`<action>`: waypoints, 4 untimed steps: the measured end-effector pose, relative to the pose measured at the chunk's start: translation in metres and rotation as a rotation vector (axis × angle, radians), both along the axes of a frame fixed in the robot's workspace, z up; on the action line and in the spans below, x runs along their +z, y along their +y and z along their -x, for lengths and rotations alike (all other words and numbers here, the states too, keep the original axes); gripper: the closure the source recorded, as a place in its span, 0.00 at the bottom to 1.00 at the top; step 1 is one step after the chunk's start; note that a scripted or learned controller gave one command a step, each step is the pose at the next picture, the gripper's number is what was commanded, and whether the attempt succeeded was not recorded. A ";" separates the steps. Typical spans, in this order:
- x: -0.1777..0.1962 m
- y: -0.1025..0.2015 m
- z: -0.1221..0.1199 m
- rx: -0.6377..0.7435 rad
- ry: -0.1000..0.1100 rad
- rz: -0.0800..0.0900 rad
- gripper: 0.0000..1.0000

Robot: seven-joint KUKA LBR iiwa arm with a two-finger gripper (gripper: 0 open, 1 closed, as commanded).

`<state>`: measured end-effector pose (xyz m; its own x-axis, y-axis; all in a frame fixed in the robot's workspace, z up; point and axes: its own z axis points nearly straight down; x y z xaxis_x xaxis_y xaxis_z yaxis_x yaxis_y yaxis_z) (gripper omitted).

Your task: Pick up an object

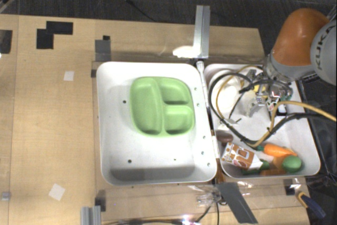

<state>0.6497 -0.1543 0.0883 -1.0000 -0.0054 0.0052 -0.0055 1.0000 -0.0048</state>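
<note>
Two shallow white plastic bins sit side by side on the pale wood desk (47, 129). Left bin (113, 160) has glossy moulded walls and rounded corners, and carries a matte green divided plate (160, 105) with three compartments, lying flat near centre. Right bin (311, 158) has the arm in it: grey wrist, orange band (297, 37) above, gripper (261, 98) low over the bin's middle, wrapped in black and yellow cable loops (221, 92). Can't tell if the jaws are apart or together; cables and the wrist hide them. Pickable objects cluster at the right bin's near edge: an orange-and-white printed carton (238, 155), lettering too small to read; a smooth orange carrot-shaped piece (278, 150); a round green ball-like item (292, 164). "KU" is legible on the arm casing (325, 52) at the right.
</note>
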 end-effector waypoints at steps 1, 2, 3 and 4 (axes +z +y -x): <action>0.002 -0.046 0.086 -0.111 -0.019 0.000 0.00; 0.000 -0.050 0.023 -0.230 -0.019 -0.004 0.00; 0.017 -0.050 0.018 -0.226 -0.036 -0.001 1.00; 0.016 -0.050 0.018 -0.226 -0.035 -0.001 0.00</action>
